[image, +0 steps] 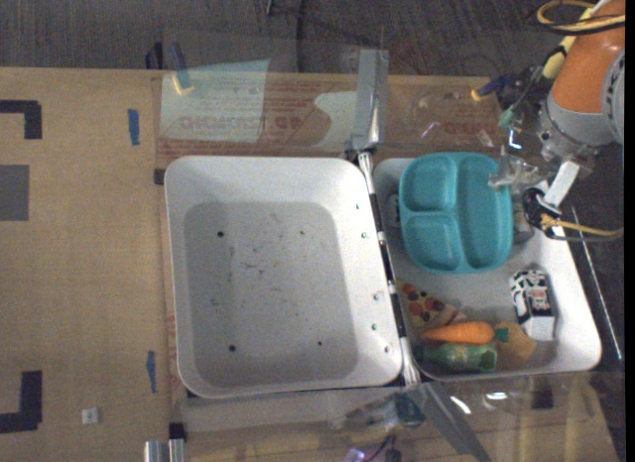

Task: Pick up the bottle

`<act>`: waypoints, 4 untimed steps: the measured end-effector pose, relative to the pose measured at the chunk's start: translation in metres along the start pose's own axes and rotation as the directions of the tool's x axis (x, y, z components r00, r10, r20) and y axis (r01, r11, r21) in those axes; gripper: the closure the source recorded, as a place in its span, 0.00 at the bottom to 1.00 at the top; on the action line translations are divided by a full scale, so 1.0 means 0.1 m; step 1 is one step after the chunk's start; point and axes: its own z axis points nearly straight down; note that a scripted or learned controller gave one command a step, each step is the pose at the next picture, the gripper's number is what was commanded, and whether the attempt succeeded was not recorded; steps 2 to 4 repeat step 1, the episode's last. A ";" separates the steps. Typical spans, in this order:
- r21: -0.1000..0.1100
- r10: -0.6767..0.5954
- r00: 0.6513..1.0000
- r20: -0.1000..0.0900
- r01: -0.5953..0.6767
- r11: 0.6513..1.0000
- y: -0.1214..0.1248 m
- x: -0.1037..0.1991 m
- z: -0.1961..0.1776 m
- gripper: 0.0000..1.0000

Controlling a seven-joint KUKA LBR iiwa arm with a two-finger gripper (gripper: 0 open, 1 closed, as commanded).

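- Step in hand: approach phase; the gripper (518,180) hangs at the upper right of the frame, over the far edge of the right bin (578,303) and beside the teal divided tray (456,210)
- Gripper state: cannot be determined; the end of the tool is small and blurred against the tray and cabling
- Task object: the bottle (458,356), green, lies on its side at the lower edge of the right bin, in the lower right of the frame, touching or just under the orange carrot (459,332)
- Separation: gripper and bottle are well apart, with the teal divided tray between them
- Next move, as a judgement: travel down-frame past the tray, align across the bottle's narrow axis, then descend; the carrot above it, the bin wall below it and the brown item (517,340) at its right leave little clearance
- Other contents: a pizza slice toy (429,306) left of the carrot; a black-and-white carton (534,300) nearer the right wall
- Surface: the left bin (266,274) holds only specks; both bins rest on a cardboard-covered bench (79,252) with blue and black tape marks
- Room: dark carpet and loose cables along the top of the frame
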 end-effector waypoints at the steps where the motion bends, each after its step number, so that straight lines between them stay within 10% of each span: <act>1: 0.014 -0.010 1.000 -0.007 0.010 1.000 -0.37 -0.41 -0.34 1.00; 4: 0.014 -0.010 1.000 -0.007 0.010 1.000 -0.37 -0.41 -0.34 1.00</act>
